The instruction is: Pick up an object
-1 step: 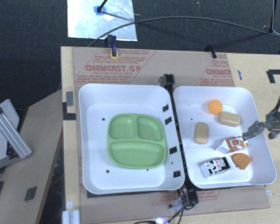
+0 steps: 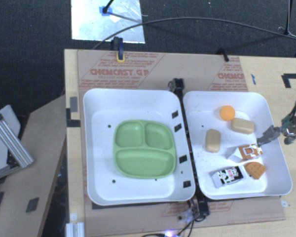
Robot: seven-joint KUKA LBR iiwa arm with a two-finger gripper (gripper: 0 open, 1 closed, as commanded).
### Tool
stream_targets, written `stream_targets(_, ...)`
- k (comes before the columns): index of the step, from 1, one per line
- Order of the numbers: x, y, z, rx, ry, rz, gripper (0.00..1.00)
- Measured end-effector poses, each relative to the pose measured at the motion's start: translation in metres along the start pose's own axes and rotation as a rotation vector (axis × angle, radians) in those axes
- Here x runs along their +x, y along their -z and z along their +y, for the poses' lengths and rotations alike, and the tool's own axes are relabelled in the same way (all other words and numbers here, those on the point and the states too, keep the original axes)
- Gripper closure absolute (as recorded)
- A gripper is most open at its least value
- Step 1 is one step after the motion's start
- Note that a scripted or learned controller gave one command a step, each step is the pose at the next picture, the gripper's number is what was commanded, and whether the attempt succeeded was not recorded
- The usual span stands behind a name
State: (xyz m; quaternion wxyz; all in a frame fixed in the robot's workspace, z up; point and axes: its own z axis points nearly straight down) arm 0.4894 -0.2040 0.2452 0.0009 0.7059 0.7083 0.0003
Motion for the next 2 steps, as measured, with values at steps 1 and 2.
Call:
stream_targets(1,0.002,-0.056,0.010,0.003,-0.002,0.002,0.00)
stream_targets(2,0.002,-0.097,0.012,0.002,-0.002,0.002,0.00)
